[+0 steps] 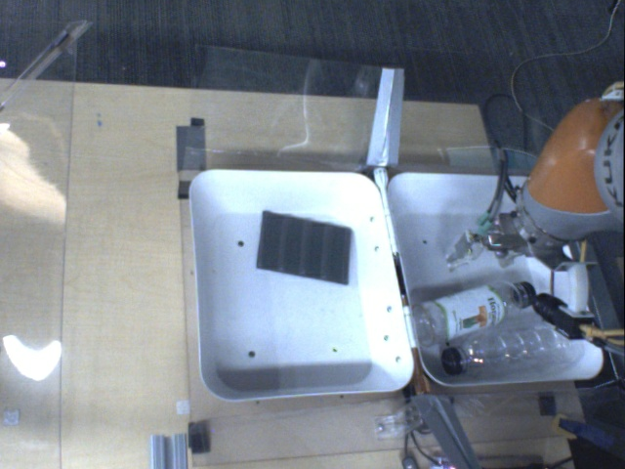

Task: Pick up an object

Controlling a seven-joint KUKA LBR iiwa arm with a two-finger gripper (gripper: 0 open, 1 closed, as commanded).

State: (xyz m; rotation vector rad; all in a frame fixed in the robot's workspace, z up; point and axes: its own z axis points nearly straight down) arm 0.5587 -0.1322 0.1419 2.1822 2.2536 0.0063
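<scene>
The pincer (476,245) hung low over the right bin (430,203), near its middle, and whether its tips were apart or together could not be made out from the small bright cluster at the wrist. Nearest the camera in that bin lay a clear plastic bottle (508,348) with a dark cap, and just behind it, touching, a labelled bottle (474,313) on its side, both just below the pincer. Across the divider, the left bin (293,379) held a dark ribbed rectangular pad (304,247) lying flat in its far half.
</scene>
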